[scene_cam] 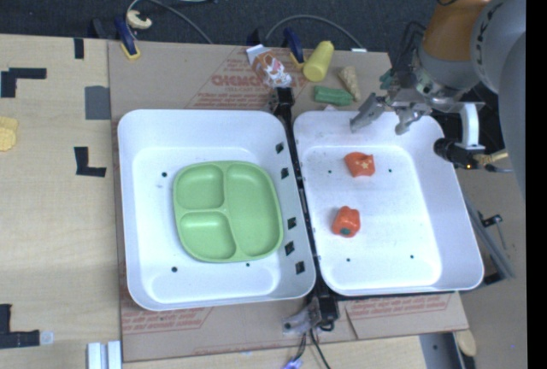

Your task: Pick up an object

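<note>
Apparently gripper open, above rt bin.

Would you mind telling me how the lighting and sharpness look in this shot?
In the camera view, light is even and soft, with faint shadows inside the right bin; the white bin floors look bright but keep detail; the whole frame is slightly soft, so the gripper and the two red objects lack fine detail.
</note>
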`<action>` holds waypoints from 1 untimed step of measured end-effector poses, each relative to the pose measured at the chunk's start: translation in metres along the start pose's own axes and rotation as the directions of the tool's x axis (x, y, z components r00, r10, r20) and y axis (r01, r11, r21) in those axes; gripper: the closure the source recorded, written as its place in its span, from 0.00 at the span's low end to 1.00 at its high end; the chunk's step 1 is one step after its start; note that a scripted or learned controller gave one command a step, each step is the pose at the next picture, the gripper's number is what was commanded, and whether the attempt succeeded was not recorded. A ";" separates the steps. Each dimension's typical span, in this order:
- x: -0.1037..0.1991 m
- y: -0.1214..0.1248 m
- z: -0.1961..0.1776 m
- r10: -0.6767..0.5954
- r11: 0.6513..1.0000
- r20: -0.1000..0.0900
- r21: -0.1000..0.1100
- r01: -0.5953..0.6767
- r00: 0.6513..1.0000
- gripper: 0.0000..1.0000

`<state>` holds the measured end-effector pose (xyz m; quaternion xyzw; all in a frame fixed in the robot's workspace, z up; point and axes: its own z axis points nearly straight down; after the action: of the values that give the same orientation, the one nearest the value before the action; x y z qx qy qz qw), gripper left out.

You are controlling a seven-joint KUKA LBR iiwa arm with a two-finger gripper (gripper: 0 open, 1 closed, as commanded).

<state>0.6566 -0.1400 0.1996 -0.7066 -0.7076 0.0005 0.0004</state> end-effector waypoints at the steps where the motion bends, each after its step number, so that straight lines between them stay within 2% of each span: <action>1: 0.002 -0.018 0.113 0.000 1.000 0.000 -0.003 0.000 1.000 0.00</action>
<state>0.6386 -0.1376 0.0865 -0.7066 -0.7076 -0.0006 -0.0007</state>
